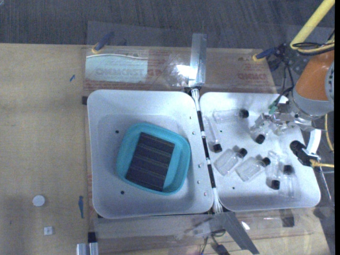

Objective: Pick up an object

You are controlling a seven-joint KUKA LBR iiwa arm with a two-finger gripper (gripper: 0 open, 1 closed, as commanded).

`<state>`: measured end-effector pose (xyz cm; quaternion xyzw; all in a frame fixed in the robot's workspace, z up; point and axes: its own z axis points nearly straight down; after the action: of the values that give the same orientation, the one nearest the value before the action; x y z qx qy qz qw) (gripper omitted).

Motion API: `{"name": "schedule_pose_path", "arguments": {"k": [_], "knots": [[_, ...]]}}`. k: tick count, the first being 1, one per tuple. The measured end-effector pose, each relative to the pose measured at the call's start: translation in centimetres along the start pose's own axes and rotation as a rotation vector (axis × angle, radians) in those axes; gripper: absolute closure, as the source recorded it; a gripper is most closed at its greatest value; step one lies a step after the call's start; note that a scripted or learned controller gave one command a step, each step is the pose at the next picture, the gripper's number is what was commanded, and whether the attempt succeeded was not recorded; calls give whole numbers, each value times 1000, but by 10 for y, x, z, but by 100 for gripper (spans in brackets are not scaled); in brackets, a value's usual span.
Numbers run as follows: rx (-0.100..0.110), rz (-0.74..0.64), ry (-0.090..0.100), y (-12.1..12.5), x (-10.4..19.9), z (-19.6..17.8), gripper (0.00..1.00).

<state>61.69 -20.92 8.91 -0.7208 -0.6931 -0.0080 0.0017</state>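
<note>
The right bin (308, 198) holds several small clear bottles with black caps. One bottle (225, 115) lies near the bin's back, another bottle (227, 161) and a third bottle (248, 169) lie near the middle, and more sit toward the front right. My gripper (275, 118) hangs over the back right part of this bin, below the orange wrist band (316, 84). It is close to a bottle (258, 127) lying just to its left. Glare and cables hide the gripper's tip, and I see nothing clearly held.
The left bin (101, 142) holds a teal tray (180, 158) with a dark ribbed block (151, 161) in it. A metal divider (205, 142) separates the bins. Cables and a black-and-white fitting (304, 150) hang at the right bin's right edge. A yellow hose (316, 15) runs at the top right.
</note>
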Motion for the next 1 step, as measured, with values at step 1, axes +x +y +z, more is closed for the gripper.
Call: {"name": "schedule_pose_path", "arguments": {"k": [1], "knots": [[3,-31,-13,-25,56,1,0]]}}
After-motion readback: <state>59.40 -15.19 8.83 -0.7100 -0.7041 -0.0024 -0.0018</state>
